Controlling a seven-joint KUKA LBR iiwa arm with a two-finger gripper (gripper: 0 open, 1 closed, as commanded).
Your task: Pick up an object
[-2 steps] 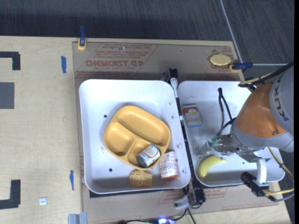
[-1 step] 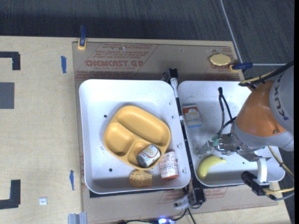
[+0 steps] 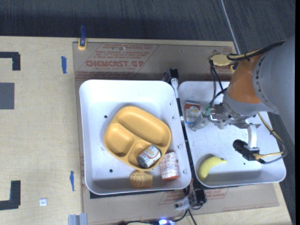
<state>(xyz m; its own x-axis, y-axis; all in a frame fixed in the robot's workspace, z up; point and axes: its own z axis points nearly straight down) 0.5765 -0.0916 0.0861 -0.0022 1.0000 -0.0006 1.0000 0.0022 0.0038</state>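
Note:
In the right bin (image 3: pixel 262 175), a small orange and blue carton (image 3: pixel 191 109) lies against the left wall. My gripper (image 3: pixel 202 120) reaches in from the right and sits right beside that carton, at its lower right side. Whether it touches the carton is unclear. A yellow banana (image 3: pixel 210 165) lies near the right bin's front, apart from the gripper. The grey arm with its orange band (image 3: pixel 243 86) covers the bin's upper right part.
The left bin (image 3: pixel 91 125) holds a yellow divided tray (image 3: pixel 133 128) with a small can (image 3: pixel 149 156) in one compartment. An orange-labelled bottle (image 3: pixel 169 166) and a brown ridged item (image 3: pixel 141 178) lie at its front. Black cables (image 3: pixel 255 156) trail across the right bin.

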